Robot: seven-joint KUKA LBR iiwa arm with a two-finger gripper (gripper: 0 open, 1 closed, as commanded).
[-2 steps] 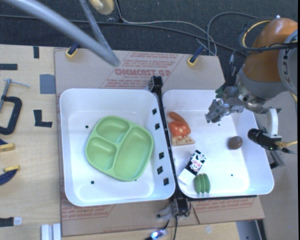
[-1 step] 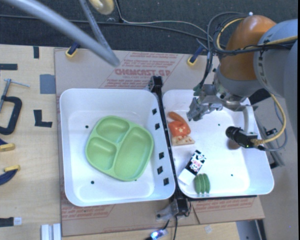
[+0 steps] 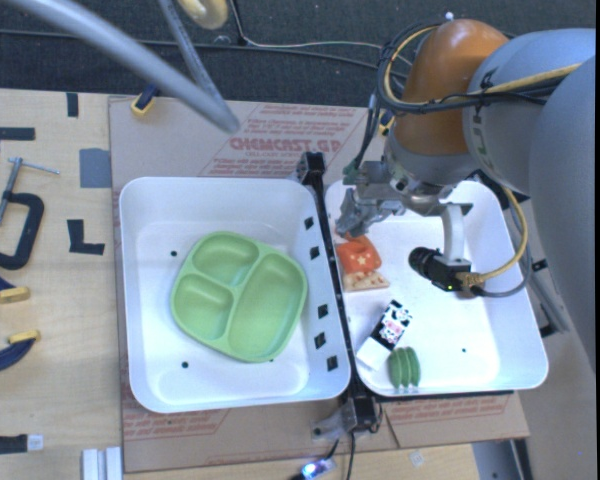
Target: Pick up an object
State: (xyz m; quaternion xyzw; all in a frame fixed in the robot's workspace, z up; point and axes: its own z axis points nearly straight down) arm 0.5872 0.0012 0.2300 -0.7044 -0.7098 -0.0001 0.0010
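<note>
1. The end effector (image 3: 358, 218) hangs over the right bin (image 3: 500, 358), close to the divider between the two bins. Its metal fingers point down toward the orange-red toy food piece (image 3: 359, 256).
2. That orange-red piece lies just below the fingertips, toward the near edge of the bin. It rests on or against a pale flat wafer-like piece (image 3: 365, 282). Whether the fingers touch it cannot be told.
3. How wide the fingers stand cannot be told; they merge into one grey cluster, and nothing is seen held between them.
4. The orange-red piece looks roughly as broad as long, so no clear long axis sets the grip angle.
5. Further from the orange-red piece, toward the near rim, lie a small black-and-white carton (image 3: 390, 326) and a green ridged vegetable (image 3: 404, 366), side by side, well apart from the fingertips.
6. A black cylindrical part (image 3: 432, 265) on the arm's cable hangs just to the right of the orange-red piece.
7. The bin floor is smooth, white and shallow. The divider wall stands tight beside the piece, so room on that side is probably scant.
8. The left bin (image 3: 140, 268) holds a green divided plate (image 3: 240, 295), far beyond the divider.
</note>
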